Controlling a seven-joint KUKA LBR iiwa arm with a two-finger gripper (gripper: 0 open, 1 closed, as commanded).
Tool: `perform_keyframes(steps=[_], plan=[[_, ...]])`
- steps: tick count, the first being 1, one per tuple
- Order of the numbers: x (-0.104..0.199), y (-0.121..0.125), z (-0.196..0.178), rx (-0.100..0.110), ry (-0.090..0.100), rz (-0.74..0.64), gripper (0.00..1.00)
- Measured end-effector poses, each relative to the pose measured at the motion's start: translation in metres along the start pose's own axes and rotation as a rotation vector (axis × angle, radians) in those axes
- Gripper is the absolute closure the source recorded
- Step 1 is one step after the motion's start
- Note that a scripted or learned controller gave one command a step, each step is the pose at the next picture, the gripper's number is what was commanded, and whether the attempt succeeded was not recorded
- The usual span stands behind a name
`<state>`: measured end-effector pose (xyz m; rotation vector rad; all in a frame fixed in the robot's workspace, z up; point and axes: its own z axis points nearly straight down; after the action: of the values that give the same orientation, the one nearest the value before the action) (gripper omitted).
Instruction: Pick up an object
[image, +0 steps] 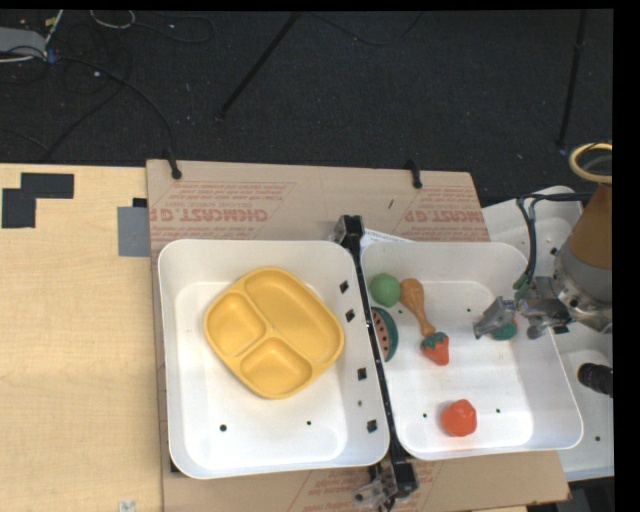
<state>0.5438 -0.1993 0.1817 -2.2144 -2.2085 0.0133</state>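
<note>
Here, two shallow white plastic bins sit side by side on the table (70, 330), which has a light wood top. The left bin (190, 420) holds a yellow plastic plate with three sections (273, 331), and the plate is turned a bit at an angle.

The right bin (540, 425) holds small toys. A round green ball (385, 289) sits near the back left corner. Just beside it is a tan toy drumstick (417, 303), which points down toward a small red toy strawberry with a green top (435, 347). A dark green and red toy that looks like a melon slice (384, 333) rests against the black divider between the bins. A round red-orange toy (459, 418) lies by itself near the front of the bin, well apart from the others.

The grey arm comes in from the right. Its end effector (508, 322) is low over the right side of the right bin, next to a small teal object (503, 328). It is too small and blurry to tell how wide it is spread, or if it has hold of the teal thing.
</note>
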Motion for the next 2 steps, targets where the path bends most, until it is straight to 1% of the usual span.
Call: perform_keyframes(steps=[1, 2], plan=[[0.000, 0.003, -0.008, -0.013, -0.003, -0.003, 0.00], [-0.001, 0.005, 0.056, -0.009, -0.002, -0.002, 0.00]])
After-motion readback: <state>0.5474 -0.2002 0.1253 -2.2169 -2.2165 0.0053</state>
